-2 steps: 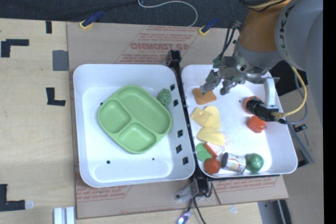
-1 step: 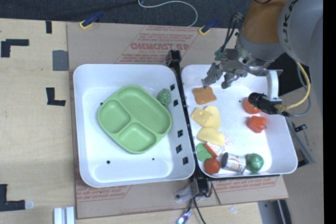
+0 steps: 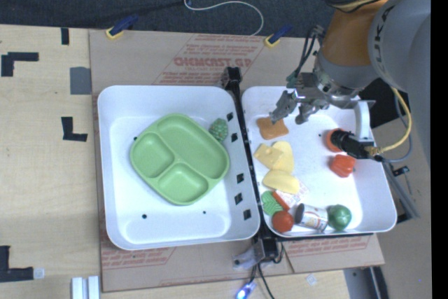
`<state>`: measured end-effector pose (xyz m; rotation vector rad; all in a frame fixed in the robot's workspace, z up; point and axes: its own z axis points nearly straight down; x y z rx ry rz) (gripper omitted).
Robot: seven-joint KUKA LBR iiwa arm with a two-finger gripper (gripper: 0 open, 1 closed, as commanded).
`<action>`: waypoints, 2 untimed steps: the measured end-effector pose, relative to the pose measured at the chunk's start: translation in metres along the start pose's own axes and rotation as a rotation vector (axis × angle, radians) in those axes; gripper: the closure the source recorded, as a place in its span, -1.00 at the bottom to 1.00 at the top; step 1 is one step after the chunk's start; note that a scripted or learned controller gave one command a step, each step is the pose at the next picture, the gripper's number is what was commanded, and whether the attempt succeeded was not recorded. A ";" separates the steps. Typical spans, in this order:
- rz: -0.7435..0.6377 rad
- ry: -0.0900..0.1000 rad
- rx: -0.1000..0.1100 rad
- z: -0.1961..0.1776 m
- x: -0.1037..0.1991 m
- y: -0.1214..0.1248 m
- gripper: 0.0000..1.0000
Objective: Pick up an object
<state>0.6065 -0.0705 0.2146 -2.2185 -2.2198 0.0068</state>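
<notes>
open pincer [image 3: 295,108] hovers above orange toast piece [image 3: 271,127] in right bin [image 3: 381,203].

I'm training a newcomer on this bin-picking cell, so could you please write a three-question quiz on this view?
1. True or false: the green divided plate lies in the left bin.
2. Which item lies nearest the gripper? A) green ball B) orange-brown flat piece C) small bottle
3. Fill in: the arm has an ____ band above the wrist.

Key: 1 true; 2 B; 3 orange.
</notes>
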 end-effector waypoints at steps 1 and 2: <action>-0.002 0.001 -0.004 -0.017 0.009 0.007 1.00; -0.001 0.001 -0.002 -0.016 0.005 0.006 1.00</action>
